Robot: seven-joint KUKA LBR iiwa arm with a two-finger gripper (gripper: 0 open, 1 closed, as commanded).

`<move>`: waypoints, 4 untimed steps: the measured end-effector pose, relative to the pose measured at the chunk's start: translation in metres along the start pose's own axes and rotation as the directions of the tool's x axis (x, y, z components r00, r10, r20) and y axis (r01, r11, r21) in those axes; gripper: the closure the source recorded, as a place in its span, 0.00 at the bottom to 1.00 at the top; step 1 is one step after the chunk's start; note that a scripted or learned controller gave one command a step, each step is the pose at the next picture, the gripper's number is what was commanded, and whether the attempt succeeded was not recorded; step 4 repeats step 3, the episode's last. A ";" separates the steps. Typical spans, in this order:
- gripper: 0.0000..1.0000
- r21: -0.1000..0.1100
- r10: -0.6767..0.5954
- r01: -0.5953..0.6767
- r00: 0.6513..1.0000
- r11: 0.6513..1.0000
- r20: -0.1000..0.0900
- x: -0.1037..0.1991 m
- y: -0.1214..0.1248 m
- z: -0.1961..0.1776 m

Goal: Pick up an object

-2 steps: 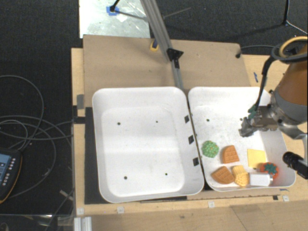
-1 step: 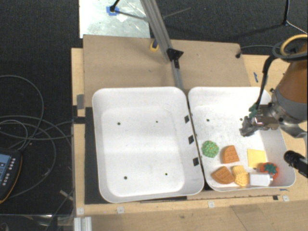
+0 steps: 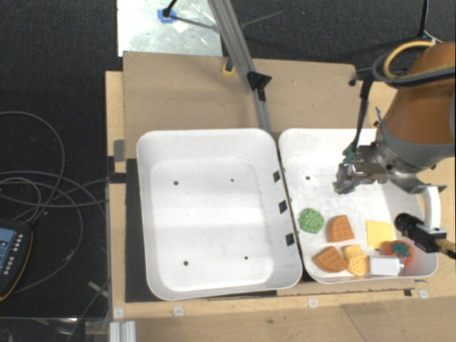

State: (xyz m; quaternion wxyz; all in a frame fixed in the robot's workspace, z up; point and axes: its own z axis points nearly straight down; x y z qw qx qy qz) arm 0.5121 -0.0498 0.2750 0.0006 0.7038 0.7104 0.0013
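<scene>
One arm only, so no choice there: its pincer (image 3: 347, 179) hangs over bare floor of the right bin (image 3: 313, 148), can't tell its state. Toy pile sits toward 6 o'clock, green ball (image 3: 311, 220) at 7 and orange waffle (image 3: 340, 229) nearest.

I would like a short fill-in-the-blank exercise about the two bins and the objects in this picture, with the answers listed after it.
1. All the small objects lie in the ___ bin of the view.
2. The round, bumpy object nearest the left bin is ___ in colour.
3. The end effector hovers over a bare part of the bin, ___ the group of objects in the picture.
4. The flat square piece is ___.

Answers: right; green; above; yellow
</scene>
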 end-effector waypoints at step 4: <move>1.00 -0.002 -0.001 0.001 1.000 1.000 -0.001 0.143 0.067 0.027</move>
